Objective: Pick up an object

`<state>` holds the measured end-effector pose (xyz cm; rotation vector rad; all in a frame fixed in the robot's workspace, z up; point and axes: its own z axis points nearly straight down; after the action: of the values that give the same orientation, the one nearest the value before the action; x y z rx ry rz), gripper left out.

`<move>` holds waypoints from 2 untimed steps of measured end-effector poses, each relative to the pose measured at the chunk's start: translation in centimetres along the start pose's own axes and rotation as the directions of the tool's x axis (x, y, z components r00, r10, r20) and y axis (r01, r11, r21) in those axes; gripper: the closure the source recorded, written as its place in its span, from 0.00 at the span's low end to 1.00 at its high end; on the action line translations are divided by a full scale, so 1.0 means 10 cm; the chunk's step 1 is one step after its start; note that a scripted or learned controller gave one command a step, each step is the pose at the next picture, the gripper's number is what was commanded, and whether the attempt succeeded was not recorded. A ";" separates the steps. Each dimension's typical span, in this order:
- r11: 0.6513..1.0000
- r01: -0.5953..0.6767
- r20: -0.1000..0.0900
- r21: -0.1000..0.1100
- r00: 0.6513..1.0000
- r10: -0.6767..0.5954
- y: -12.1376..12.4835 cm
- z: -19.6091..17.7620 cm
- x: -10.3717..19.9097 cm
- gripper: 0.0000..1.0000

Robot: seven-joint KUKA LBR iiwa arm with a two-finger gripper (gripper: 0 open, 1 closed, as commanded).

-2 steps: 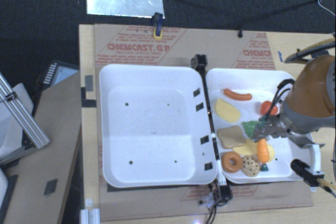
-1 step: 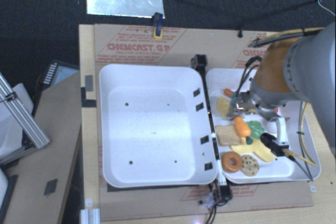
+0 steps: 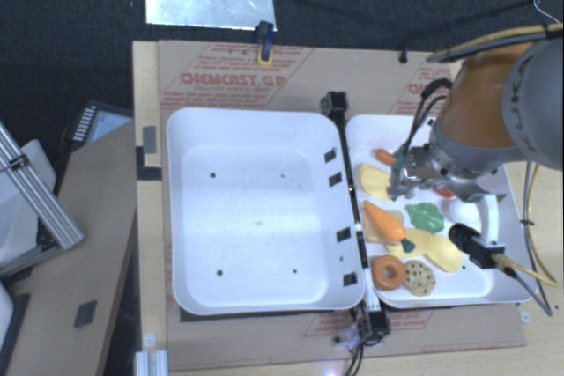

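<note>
Camera view: the claw (image 3: 404, 180) hangs over the right bin (image 3: 507, 293), above toy food: a carrot (image 3: 385, 222), donut (image 3: 388, 273) and cookie (image 3: 419, 277). Its grip I cannot tell.

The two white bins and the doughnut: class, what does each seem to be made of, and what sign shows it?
White bins: probably moulded plastic, smooth and slightly glossy, with rounded corners and a soft sheen along the rims. Doughnut: likely a plastic or rubber toy, uniform orange-brown with an even, faintly shiny surface; the camera view cannot settle which.
</note>
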<state>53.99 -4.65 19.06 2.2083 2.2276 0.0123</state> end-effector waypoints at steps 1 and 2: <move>1.000 0.000 0.000 -0.013 1.000 0.000 -0.07 -2.40 0.42 1.00; 1.000 -0.003 0.003 -0.002 1.000 0.003 0.56 -2.80 0.48 1.00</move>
<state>59.29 0.09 47.07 2.2088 2.2221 0.0111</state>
